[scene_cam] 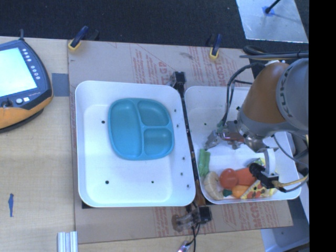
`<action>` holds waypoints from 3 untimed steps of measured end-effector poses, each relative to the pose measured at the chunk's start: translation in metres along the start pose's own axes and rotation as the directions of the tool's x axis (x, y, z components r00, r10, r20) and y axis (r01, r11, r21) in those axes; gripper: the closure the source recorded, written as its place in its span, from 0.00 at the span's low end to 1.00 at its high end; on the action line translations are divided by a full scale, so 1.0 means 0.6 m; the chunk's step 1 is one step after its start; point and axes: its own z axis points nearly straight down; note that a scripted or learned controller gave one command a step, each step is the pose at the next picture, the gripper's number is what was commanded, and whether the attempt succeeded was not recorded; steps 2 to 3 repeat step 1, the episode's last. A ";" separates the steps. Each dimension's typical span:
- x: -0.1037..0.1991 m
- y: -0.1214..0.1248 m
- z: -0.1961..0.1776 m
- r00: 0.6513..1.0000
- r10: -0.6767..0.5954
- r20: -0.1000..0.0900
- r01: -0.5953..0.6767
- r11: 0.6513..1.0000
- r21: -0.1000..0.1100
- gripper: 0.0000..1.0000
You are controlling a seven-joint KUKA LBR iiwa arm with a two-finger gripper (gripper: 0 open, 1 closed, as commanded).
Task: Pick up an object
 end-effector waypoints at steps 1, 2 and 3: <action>-0.079 0.061 -0.002 1.000 0.004 0.000 -0.004 1.000 -0.002 0.00; -0.079 0.061 -0.002 1.000 0.004 0.000 -0.004 1.000 -0.002 0.00; -0.079 0.061 -0.002 1.000 0.004 0.000 -0.004 1.000 -0.002 0.00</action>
